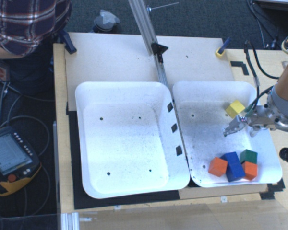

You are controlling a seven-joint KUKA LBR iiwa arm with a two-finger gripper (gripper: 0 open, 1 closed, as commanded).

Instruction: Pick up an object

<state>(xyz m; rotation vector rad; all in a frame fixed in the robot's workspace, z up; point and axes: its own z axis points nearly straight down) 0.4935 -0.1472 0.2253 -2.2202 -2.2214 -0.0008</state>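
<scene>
While the arm reaches in from the right, we log the contents against the right bin [197,92]. Gripper [232,128]: over that bin's middle-right floor, fingers slightly parted, nothing between them. Yellow block [235,108]: just above the gripper, apart from it, toward the bin's far wall. Cluster at the bin's near right corner: orange block [218,166], blue block [233,166] touching it, green block [248,155], second orange block [250,170]. Left bin [86,92]: adjoining the right bin's left wall.
</scene>
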